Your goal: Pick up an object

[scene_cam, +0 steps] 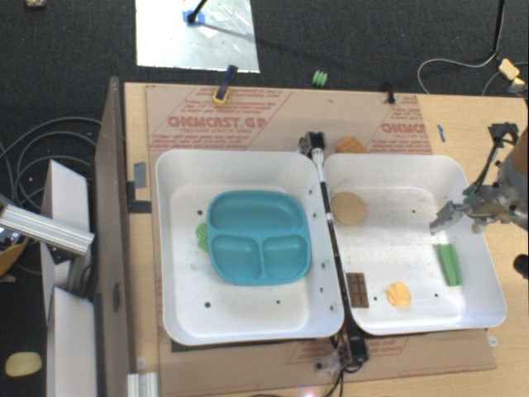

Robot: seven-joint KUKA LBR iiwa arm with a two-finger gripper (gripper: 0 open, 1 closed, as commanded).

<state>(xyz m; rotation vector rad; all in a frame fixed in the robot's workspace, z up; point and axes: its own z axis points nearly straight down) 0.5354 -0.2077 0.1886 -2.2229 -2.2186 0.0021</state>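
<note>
On the counter (273, 114), two shallow white bins sit side by side, and the divider where they meet serves as the landmark for everything else. Left of that divider, the left bin (178, 304) holds a teal sectioned plate (258, 236), lying flat with its three compartments facing up; a small green item (201, 236) peeks out from under the plate's far-left edge, mostly hidden.

Just right of the divider, in the right bin (488, 300), a round tan disc (348, 208) lies near the upper part, and a small brown chocolate-bar piece (356, 289) lies close against the divider lower down. A little farther right sits a yellow-orange lump (398, 294) near the bin's lower wall. Farther right again, a green stick (448, 264) lies nearly parallel to the divider.

The arm reaches in from the right edge, well away from the divider, its wrist low over the right bin's far side. The gripper (459, 216) hangs just above the upper end of the green stick, its parts spreading left toward the divider. Whether the jaws are apart or together I cannot tell from this angle, and nothing is visibly held between them.
</note>
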